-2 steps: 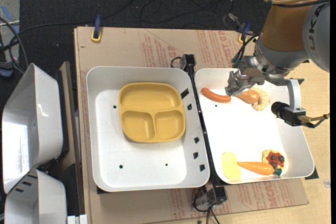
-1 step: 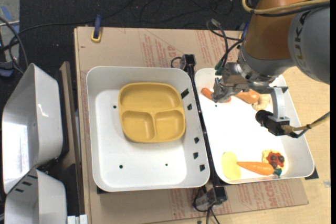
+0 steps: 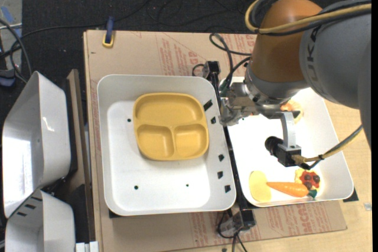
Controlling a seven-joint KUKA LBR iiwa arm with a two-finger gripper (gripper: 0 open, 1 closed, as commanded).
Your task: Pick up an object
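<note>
In the right bin (image 3: 331,127), near its front edge, lie an orange carrot (image 3: 287,189), a pale yellow round piece (image 3: 258,185) and a small red and green item (image 3: 309,179). A small orange and white item (image 3: 293,109) peeks out from under the arm further back. My gripper (image 3: 237,108) hangs below the orange wrist band (image 3: 283,38), over the right bin's left rim, well behind the carrot. Much of the gripper is hidden by the wrist. I see nothing held in it.
The left bin (image 3: 118,186) holds a yellow divided plate (image 3: 171,126). The grey arm (image 3: 342,50) crosses the right bin's back half from the right. Cables run along the divider between the bins (image 3: 227,150). White containers (image 3: 32,133) stand left of the bench.
</note>
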